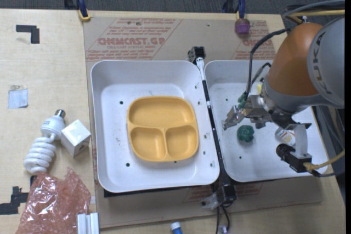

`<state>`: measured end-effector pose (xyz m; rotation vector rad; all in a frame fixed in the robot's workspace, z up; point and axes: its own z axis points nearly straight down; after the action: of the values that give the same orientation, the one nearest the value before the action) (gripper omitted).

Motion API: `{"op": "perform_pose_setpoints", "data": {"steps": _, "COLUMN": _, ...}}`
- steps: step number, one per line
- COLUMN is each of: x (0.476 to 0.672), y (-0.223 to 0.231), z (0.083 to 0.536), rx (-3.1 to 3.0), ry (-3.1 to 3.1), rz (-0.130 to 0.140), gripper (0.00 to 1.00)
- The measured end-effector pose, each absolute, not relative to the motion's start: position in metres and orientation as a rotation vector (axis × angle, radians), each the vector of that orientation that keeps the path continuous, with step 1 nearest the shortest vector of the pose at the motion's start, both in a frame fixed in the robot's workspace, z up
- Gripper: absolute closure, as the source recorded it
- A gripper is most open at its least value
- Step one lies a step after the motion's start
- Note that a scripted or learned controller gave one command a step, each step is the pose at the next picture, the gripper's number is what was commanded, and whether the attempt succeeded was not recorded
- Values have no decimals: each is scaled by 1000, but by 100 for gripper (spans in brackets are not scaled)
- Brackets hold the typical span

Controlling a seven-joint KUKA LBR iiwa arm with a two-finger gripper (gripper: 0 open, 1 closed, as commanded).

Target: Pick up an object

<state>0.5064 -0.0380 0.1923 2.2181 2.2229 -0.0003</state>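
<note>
A small dark green object (245, 133) lies on the floor of the right bin (230, 159), near its middle. My gripper (237, 117) hangs over that bin, just above and to the left of the green object, its metal fingers pointing left and down. The fingers look spread, with nothing between them. The grey arm with its orange band (293, 63) comes in from the right and covers the bin's right half.
The left bin (104, 118) holds a yellow divided tray (163, 128). A black divider runs between the bins. Left of the bins lie a spiral light bulb (44, 146), a white cube (75, 137) and crumpled pink plastic (52, 206). Cables trail by the arm.
</note>
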Motion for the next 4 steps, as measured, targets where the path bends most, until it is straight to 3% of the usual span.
{"op": "perform_pose_setpoints", "data": {"steps": 1, "x": 478, "y": -110, "z": 137, "rx": 2221, "ry": 2220, "rz": 0, "gripper": 0}}
{"op": "perform_pose_setpoints", "data": {"steps": 2, "x": 478, "y": -93, "z": 92, "rx": 2223, "ry": 2221, "rz": 0, "gripper": 0}}
{"op": "perform_pose_setpoints", "data": {"steps": 3, "x": 478, "y": -94, "z": 102, "rx": 2223, "ry": 2218, "rz": 1, "gripper": 100}}
{"op": "perform_pose_setpoints", "data": {"steps": 4, "x": 478, "y": -23, "z": 192, "rx": 2218, "ry": 2223, "rz": 1, "gripper": 100}}
